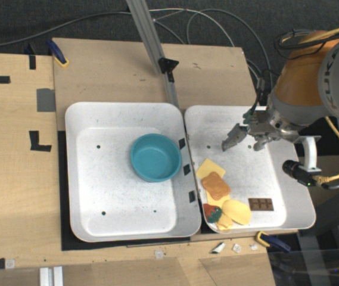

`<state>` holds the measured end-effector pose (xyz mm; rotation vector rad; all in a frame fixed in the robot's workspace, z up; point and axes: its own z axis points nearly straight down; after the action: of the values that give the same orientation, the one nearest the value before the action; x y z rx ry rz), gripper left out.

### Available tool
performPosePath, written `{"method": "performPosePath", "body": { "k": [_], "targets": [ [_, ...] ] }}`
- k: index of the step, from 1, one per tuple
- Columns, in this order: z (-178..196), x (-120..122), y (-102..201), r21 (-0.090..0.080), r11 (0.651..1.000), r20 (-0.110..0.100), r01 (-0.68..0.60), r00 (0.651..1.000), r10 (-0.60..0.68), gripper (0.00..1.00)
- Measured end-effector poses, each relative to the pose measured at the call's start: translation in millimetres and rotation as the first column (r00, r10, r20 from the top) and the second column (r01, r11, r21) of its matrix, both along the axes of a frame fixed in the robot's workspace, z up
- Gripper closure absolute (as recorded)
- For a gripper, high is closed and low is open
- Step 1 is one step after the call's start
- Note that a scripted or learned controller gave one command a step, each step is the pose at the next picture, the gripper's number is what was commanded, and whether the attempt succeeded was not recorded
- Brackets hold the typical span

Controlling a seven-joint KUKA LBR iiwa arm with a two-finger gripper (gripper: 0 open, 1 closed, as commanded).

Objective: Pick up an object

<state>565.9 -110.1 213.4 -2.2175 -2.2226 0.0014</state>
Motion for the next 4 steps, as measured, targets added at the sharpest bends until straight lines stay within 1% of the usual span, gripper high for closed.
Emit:
{"method": "performPosePath", "body": {
  "k": [1,2,3,4],
  "targets": [
    [0.1,0.0,-0.1,0.0,1.0,0.0,0.0,1.0,0.0,0.0],
    [-48.1,5.0,6.4,-0.001,1.0,-0.004,0.0,1.0,0.0,0.0],
    [-101.8,-7.3,7.7,0.0,1.0,-0.006,0.001,1.0,-0.001,0.0],
    [-124.0,-6.8,7.9,-0.001,1.0,0.002,0.002,1.0,-0.002,0.0]
  ]
}}
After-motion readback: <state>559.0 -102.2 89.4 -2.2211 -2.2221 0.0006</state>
